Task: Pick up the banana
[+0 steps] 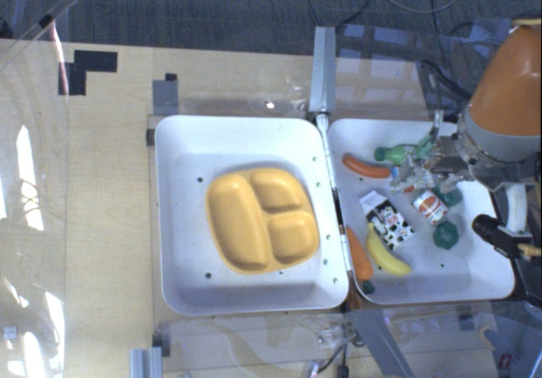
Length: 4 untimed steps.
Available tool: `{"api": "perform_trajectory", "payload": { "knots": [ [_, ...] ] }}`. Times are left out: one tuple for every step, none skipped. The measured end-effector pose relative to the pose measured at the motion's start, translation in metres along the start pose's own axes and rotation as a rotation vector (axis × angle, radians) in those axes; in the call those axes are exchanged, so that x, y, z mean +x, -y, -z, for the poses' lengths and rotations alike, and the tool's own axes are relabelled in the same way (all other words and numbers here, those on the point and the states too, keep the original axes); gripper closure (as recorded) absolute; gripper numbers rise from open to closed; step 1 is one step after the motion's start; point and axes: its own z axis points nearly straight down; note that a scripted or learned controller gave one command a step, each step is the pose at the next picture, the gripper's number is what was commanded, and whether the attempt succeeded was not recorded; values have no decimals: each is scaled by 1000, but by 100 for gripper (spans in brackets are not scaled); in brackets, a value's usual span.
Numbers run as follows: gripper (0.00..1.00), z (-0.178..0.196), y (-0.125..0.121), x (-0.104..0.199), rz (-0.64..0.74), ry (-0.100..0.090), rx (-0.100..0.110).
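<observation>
One banana [386, 252] low in right bin [474, 283], jaws [421, 171] above, apart.

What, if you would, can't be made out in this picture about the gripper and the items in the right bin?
- Gripper, camera view: the finger state is lost in metal clutter and blur.
- Small can: label too small to read.
- Patterned box: print too blurred to identify.
- Green item beside the sausage: partly covered by the gripper, shape unclear.
- Banana: its upper end tucks against the box.
</observation>
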Motion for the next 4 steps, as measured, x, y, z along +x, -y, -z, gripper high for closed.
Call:
{"api": "perform_trajectory", "payload": {
  "knots": [
    [0, -130, 47, -16, 35, 0, 1],
    [0, -154, 44, -6, -323, -1, -6],
    [0, 37, -3, -37, -119, 2, -3],
    [0, -90, 34, -76, -101, 1, 2]
  ]
}}
